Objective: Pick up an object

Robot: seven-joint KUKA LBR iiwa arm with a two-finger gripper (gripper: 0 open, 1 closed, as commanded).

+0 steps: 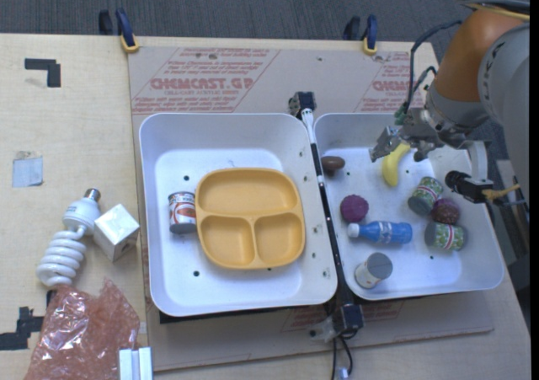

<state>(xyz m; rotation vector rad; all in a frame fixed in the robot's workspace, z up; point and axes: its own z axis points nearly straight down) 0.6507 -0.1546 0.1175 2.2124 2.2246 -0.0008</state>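
Note:
My gripper [402,147] hangs over the upper part of the right bin [480,273], at the end of the grey arm with the orange band [472,50]. Directly under it lies a yellow banana-shaped object [392,168], its top end tucked up against the gripper. Whether the object is held cannot be made out. Around it in the same bin are a brown oval piece [333,164], a purple ball [354,206], a blue bottle [383,232], two green cans [426,195] [445,238], a dark red lump [446,211] and a grey can [374,270].
The left bin [160,286] holds a yellow divided plate [250,216] and a small tin [181,211]. On the bench to the left lie a spiral light bulb [67,243], a white cube [116,231] and a crumpled pink bag [80,332].

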